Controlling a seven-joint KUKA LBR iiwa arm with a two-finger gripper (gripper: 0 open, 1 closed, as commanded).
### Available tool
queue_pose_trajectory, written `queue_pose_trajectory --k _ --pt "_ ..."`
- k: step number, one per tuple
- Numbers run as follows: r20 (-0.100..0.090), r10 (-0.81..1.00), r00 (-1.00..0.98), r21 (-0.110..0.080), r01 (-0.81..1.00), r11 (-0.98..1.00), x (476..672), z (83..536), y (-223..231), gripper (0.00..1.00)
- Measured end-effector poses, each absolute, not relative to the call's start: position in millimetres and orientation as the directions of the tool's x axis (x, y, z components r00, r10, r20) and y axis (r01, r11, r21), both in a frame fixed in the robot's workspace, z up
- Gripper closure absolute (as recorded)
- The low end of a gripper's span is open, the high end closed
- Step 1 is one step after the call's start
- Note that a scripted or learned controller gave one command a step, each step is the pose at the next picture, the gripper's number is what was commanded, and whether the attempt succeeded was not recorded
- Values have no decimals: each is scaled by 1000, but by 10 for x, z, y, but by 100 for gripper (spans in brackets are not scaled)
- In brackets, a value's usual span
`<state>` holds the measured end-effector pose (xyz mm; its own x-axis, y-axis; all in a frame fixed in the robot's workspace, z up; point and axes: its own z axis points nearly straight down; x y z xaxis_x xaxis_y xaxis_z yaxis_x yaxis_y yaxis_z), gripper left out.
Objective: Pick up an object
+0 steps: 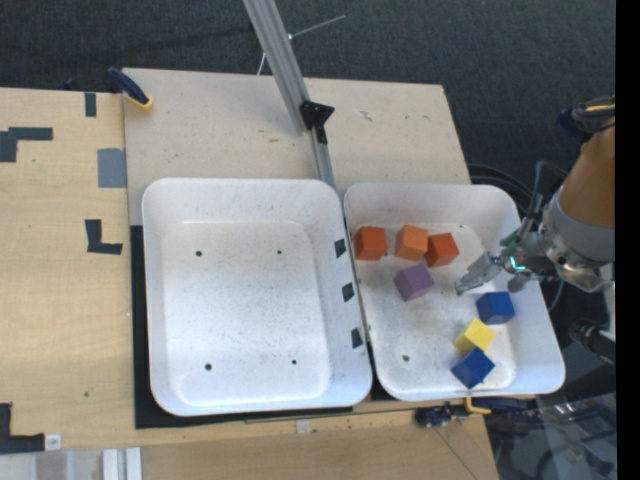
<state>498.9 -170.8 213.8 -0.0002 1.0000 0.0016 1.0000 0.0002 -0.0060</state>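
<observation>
Grey gripper (pixel 478 278) hangs over the right bin (pixel 430 368), fingers look spread with nothing between them. Blue cube (pixel 495 307) sits just at its 4 o'clock, purple cube (pixel 413 282) at 9.

The grey arm with its orange band (pixel 590 193) is cut off at the right side, so little beyond the wrist can be seen. Its two-finger gripper (pixel 478 276) is small and blurred over the right white plastic bin (pixel 545 363); how the tips stand cannot be told. A blue-and-yellow clamp (pixel 445 414) at the bin's near rim is partly hidden beneath it. The slanted grey metal pole (pixel 275 43) runs out at the far edge.
</observation>
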Motion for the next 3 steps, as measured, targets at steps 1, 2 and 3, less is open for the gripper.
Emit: queue_pose_trajectory --k 1,2,3 --pt "1 1000 -2 -2 1000 2 4998 2160 -1708 0" --pt "2 1000 -2 -8 1000 2 5017 1562 -1616 0" --pt "2 1000 -1 -9 1000 1 5015 920 -1582 0"
